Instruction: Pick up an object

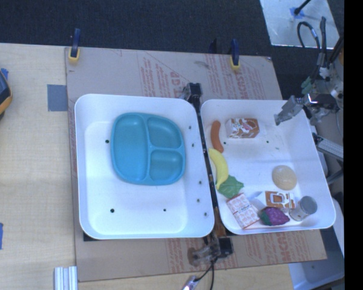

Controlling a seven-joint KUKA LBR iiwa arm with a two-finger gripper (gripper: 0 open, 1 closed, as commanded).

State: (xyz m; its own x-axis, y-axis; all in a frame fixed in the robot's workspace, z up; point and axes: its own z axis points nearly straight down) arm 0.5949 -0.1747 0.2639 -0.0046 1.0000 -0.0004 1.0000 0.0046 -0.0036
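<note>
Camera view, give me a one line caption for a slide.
Gripper at the right bin's far edge; toy food inside, blue divided plate in the left bin.

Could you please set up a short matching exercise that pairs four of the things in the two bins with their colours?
Things:
1. divided plate
2. banana
3. sausage
4. grapes

Colours:
A. purple
B. yellow
C. blue
D. reddish orange

Pairs: 1-C, 2-B, 3-D, 4-A. The divided plate lies in the left bin; the other three lie in the right bin.
</note>
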